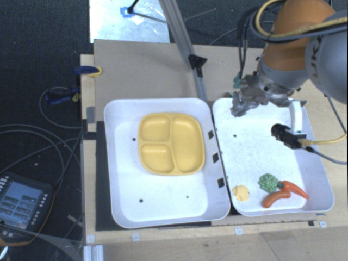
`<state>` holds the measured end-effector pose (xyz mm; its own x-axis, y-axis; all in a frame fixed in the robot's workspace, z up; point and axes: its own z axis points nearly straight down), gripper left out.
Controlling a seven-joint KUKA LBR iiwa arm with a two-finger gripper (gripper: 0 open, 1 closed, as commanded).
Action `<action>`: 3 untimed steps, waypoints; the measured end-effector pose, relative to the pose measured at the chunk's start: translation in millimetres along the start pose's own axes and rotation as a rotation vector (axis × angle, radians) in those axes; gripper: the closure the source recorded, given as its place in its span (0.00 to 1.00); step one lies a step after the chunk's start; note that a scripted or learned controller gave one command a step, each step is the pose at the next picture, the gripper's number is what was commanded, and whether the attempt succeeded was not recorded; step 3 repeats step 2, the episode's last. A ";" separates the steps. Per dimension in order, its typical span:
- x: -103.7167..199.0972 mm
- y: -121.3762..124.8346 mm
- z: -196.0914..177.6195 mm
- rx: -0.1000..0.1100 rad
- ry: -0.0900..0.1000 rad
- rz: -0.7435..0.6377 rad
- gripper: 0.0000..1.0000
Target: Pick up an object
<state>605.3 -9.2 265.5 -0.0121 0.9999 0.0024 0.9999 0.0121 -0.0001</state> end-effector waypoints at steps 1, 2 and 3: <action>47.0 -6.3 16.9 0.000 0.000 0.001 1.00; 105.6 -27.7 25.5 0.001 0.001 0.000 1.00; 105.6 -27.7 25.5 0.001 0.001 0.000 1.00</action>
